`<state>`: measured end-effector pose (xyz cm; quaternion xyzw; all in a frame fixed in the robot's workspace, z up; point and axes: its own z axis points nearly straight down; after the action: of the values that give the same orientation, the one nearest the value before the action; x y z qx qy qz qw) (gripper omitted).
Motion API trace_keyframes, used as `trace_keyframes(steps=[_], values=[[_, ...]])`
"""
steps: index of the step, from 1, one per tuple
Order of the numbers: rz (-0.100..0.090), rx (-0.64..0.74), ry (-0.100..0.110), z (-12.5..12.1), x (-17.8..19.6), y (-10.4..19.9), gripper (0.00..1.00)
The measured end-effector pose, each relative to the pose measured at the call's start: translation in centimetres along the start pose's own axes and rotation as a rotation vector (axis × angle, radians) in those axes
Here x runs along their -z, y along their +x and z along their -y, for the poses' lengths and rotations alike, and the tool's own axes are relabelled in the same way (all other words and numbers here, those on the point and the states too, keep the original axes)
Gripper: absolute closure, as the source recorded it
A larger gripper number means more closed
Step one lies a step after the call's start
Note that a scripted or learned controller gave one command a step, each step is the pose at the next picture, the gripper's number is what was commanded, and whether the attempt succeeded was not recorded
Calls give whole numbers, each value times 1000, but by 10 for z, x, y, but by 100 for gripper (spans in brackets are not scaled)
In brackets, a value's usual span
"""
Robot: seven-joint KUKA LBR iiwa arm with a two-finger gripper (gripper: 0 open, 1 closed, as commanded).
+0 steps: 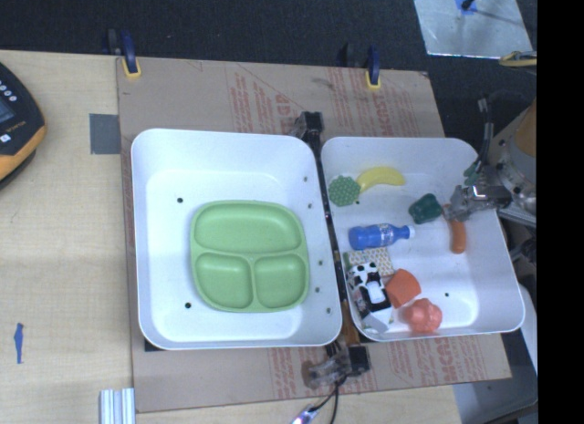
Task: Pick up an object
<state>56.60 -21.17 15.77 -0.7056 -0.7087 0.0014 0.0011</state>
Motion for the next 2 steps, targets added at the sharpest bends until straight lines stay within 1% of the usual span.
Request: trace_keyframes(steps=[1, 2], values=[[-1, 0, 0, 55, 0, 0, 100], [-1, -1, -2, 45, 27, 4, 100]])
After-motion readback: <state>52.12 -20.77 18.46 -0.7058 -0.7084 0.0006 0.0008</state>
